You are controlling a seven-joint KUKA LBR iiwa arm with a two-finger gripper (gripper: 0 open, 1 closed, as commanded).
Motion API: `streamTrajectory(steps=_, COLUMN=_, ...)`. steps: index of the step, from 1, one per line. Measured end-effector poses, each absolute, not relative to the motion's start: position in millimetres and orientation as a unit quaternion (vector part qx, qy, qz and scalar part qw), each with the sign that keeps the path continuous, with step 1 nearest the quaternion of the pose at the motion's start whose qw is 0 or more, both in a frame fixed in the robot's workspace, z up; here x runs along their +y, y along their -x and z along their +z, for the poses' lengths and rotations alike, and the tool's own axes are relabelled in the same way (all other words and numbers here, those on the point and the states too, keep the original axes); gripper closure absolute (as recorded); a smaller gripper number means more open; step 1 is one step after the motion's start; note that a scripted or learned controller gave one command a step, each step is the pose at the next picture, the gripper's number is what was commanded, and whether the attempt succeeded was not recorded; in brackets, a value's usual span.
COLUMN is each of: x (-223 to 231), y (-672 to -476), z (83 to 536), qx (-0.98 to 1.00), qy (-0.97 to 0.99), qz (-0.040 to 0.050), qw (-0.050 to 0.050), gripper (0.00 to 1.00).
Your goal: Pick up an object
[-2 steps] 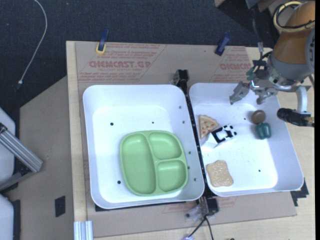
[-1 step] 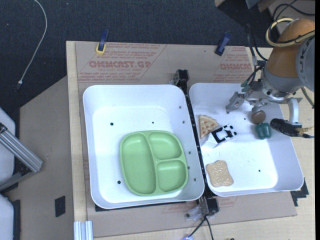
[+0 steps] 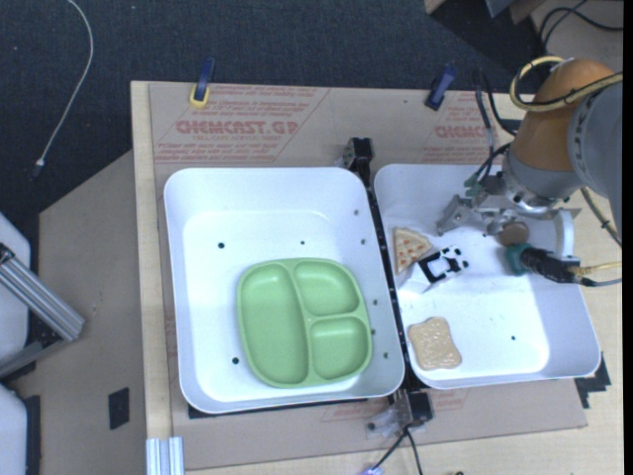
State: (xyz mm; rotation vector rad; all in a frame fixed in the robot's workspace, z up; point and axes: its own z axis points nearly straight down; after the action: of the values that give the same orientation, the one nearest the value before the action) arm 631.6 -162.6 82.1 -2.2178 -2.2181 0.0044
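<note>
Gripper (image 3: 483, 217) low over far part of right bin (image 3: 514, 327), arm coming in from the right. Cannot tell if claw is released or clenched, it's a grey clutter from this angle. Nothing visibly grasped.

Candidates, all in right bin:
- pizza slice (image 3: 408, 247), at left wall, mid-depth. Tan crust edge, reddish speckled top, triangular, lying flat
- black-and-white piece (image 3: 442, 264), just right of pizza slice, near or touching its edge, can't tell which. Small, angular, black frame with white patches. Closest thing to gripper, on its near-left
- toast slice (image 3: 433, 343), near-left corner, well apart from gripper. Beige, speckled, squarish with rounded top, flat

Handling (judgement): the food items look like toys, so light, stiff, not fragile. Both lie flat, so little height to grab, and a top-down pinch across the edges could slip. Take pizza slice across its narrow width, away from the bin wall, since the wall crowds the left side. Toast slice is wider, so take it across the shorter span. Black-and-white piece looks light and rigid with more raised edges, probably the easiest pinch, across its frame.

Left bin (image 3: 203, 265) holds green divided plate (image 3: 302, 320), three compartments, far from gripper. Wide and smooth, only the rim offers a hold
</note>
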Motion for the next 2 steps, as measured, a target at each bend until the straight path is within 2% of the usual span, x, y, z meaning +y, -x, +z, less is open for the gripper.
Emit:
streamTrajectory(steps=1, x=-163, y=-633.4, z=96, qx=-0.707, qy=0.707, qz=-0.0002, qw=0.000, gripper=1.00)
streamTrajectory(steps=2, x=-160, y=-635.2, z=139, qx=-0.707, qy=0.707, qz=-0.0013, qw=-0.002, gripper=1.00)
